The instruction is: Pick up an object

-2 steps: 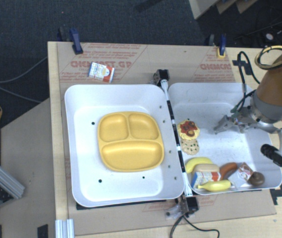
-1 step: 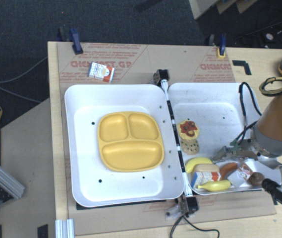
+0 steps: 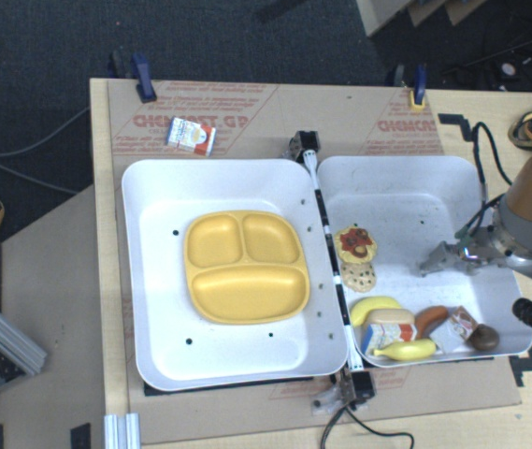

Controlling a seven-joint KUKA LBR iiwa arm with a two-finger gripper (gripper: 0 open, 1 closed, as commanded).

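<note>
In the right bin (image 3: 406,190), several toy foods lie along the left wall and front edge. A red-topped round piece (image 3: 355,244) sits above a chocolate-chip cookie (image 3: 357,276). Near the front are a banana (image 3: 375,306), a sandwich (image 3: 393,326), a second banana (image 3: 408,350), a sausage (image 3: 431,319), a small packet (image 3: 462,324) and a brown lump (image 3: 483,338). My gripper (image 3: 436,261) reaches in from the right, low over bare bin floor, right of the cookie and above the sausage. Nothing is seen in it.
The left bin (image 3: 153,251) holds a yellow divided plate (image 3: 246,267). A small red-and-white box (image 3: 191,136) lies on the bench behind that bin. Blue clamps (image 3: 142,78) (image 3: 419,84) stand at the bench's back edge. A black cable (image 3: 486,157) runs at the right.
</note>
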